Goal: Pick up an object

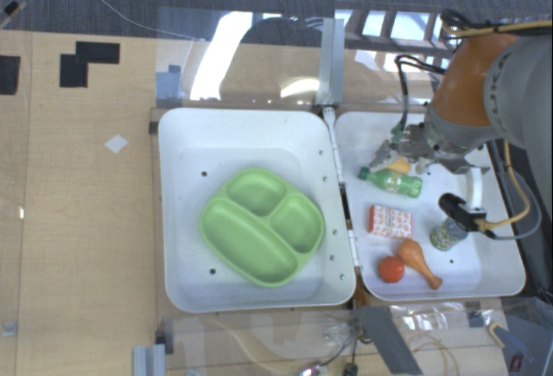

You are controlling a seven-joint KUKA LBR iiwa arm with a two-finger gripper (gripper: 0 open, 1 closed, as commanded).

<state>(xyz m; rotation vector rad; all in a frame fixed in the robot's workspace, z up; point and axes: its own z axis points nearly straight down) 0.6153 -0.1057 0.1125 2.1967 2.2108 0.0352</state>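
Gripper (403,151) low in right bin (510,275), over green bottle (393,181) (lying flat) and a yellow item (399,165); claw state unreadable, can't tell.

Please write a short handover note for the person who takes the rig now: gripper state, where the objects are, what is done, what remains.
Gripper: low over the right bin, above the green bottle; no object visible between its fingers.
Right bin also holds a yellow item by the bottle, a pink patterned block, a red ball, an orange drumstick toy and a small dark jar.
Left bin: green divided plate.
Done: nothing lifted yet.
Left: grasp one object and raise it.
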